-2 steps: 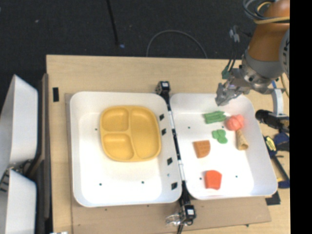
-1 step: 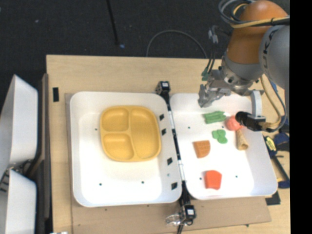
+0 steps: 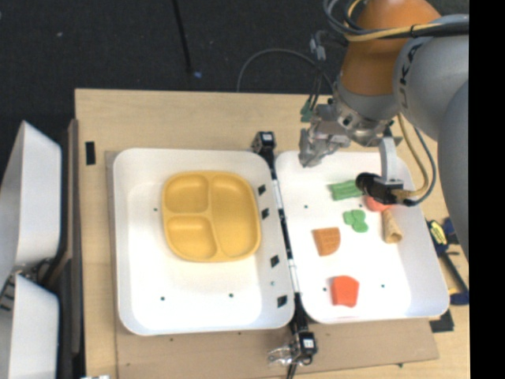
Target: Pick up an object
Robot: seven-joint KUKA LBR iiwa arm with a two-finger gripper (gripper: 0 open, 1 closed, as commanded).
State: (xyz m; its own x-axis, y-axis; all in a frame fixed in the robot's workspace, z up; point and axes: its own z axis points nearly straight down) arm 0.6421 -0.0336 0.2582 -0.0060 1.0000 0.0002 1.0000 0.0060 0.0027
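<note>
Camera view, from above: my gripper hangs over the twelve o'clock corner of the right bin, near the divider between the two bins. How its tips stand I cannot tell from this slant, and I see nothing carried under it.

As I judge it, the pick is not yet made; all of the work is left. The candidates lie loose on the right bin's floor: a green strip at about four o'clock from my gripper, a small green piece below that, an orange wedge near the middle, a red block toward six o'clock, and a tan stick at three o'clock.

The left bin holds a yellow divided plate, well apart from my gripper.
</note>
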